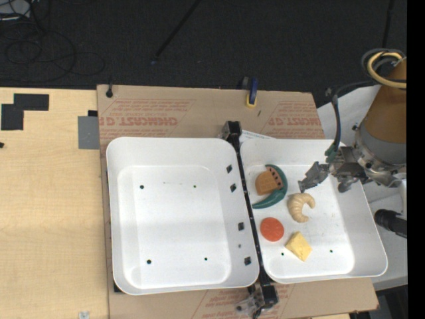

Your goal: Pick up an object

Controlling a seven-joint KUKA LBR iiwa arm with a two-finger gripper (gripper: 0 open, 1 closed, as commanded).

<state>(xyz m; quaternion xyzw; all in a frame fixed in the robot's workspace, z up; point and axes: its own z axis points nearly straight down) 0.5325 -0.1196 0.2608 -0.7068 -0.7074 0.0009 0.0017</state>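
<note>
Right bin [372, 258]: croissant [301, 206], red tomato [271, 228], cheese wedge [299, 246], bread slice [268, 181] lying on green ring [281, 189]. Tool [317, 176] hovering just above croissant, fingers appearing spread, gripping nothing. Advice: descending straight, straddling croissant's narrow middle before closing

We see a wooden bench [46, 191]; on it lies a brown cardboard sheet [199, 115]; two white bins [118, 198] sit side by side upon that.

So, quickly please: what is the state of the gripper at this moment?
Gripper: cannot be told from this view. It hangs over the right bin, just above the croissant, with nothing seen between its fingers.
</note>
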